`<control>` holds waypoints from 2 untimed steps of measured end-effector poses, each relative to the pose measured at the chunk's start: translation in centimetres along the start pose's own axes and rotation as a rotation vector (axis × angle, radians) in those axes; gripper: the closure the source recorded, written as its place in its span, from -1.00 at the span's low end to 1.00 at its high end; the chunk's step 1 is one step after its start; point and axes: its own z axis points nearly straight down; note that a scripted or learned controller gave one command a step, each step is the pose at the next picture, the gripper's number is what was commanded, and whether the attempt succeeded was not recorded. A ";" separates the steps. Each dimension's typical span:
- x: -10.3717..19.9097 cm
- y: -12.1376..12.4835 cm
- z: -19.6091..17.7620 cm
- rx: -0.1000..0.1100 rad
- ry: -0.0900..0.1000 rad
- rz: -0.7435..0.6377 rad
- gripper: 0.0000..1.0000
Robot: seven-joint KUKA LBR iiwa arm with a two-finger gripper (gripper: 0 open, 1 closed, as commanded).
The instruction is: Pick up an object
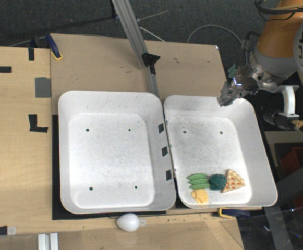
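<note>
While my claw (225, 100) hovers at the right bin's (255, 134) far rim, the toys sit at its near edge.
Pizza slice (234, 182), green pods (197, 179) and yellow piece (200, 195) cluster there; I cannot tell the claw's opening, nothing visibly held.

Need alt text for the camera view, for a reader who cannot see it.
The gripper hangs over the right bin's far rim, away from the toy food at its near edge: green pods, broccoli, pizza slice, a yellow piece. A white egg lies on the bench.
</note>
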 end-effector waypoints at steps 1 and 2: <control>5.4 -1.8 1.7 0.004 0.001 0.000 1.00; 10.6 -4.0 1.2 0.002 0.001 -0.002 1.00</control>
